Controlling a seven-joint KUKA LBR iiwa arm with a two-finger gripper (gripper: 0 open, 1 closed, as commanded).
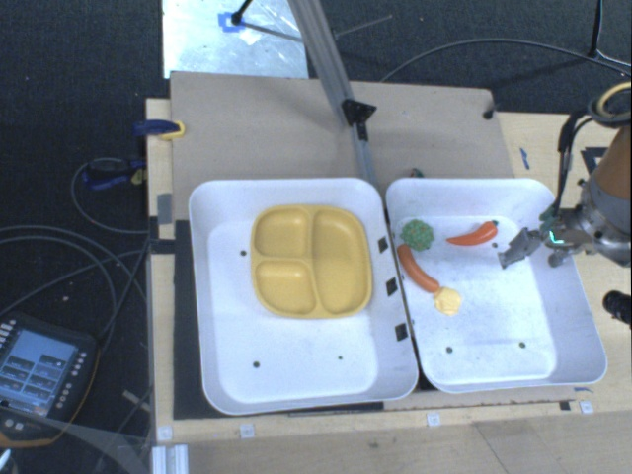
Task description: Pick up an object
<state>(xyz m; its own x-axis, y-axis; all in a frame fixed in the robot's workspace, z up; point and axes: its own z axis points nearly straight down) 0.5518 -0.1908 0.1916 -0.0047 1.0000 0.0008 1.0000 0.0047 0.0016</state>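
Tool (515, 253) hangs low over the right bin (578, 354), just beside the pepper (473, 234), gripping nothing; whether it is open I cannot tell. Broccoli (418, 233), sausage (418, 269) and a yellow piece (447, 301) lie farther left, within reach.

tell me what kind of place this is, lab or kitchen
Most likely a robotics lab, not a kitchen: a control pendant lies on dark carpet among loose cables, a camera-stand pole slants over the bench, and toy food such as a plastic broccoli sits in a white bin.
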